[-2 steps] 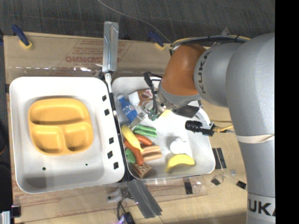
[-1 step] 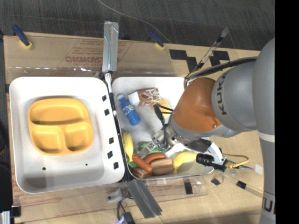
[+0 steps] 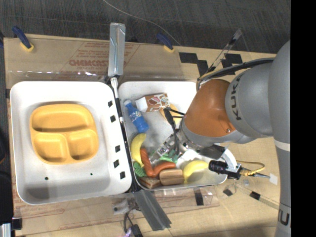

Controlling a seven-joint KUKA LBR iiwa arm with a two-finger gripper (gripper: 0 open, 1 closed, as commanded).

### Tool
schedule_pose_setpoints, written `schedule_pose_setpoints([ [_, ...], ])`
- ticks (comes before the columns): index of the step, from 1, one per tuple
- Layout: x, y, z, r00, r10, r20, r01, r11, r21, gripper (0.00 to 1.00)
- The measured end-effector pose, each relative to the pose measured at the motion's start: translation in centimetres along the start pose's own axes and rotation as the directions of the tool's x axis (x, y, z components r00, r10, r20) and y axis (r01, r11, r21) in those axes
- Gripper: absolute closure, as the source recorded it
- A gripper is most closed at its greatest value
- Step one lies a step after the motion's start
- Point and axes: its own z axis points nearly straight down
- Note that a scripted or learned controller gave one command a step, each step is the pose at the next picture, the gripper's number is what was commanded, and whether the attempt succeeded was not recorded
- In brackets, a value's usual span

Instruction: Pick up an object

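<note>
Nearest the camera looms the grey arm (image 3: 256,102) with its orange band (image 3: 212,115), reaching over the right bin (image 3: 190,89) and covering much of that bin's right half. Below the band, the tool (image 3: 170,149) sits low among the clutter toward the bin's front; whether it is spread or closed, and whether it has anything, cannot be told, since the wrist hides its working end.

Judging by this, the step in hand is the descent or grasp attempt on the pile. The likeliest target is the red sausage-like piece (image 3: 157,168), which lies just left of the tool, its long axis running slantwise from the bin's left wall toward the front right. A yellow banana (image 3: 138,147) lies beside it against the left wall, long axis roughly front to back. A brown block (image 3: 172,177) and a yellow lemon-like item (image 3: 194,169) sit at the bin's front edge, a blue bottle (image 3: 136,118) and a small printed packet (image 3: 157,101) toward the back.

The next move probably calls for closing across the narrow width of one piece, then lifting straight up clear of neighbours.

A yellow divided tray (image 3: 63,132) rests in the left bin (image 3: 29,95), beyond the right bin's left wall.
</note>
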Motion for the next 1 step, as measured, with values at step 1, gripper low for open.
schedule_pose_setpoints([
  [1,-0.73,2.01,-20.74,0.988,0.151,0.008,-0.151,0.988,-0.007,1.0],
])
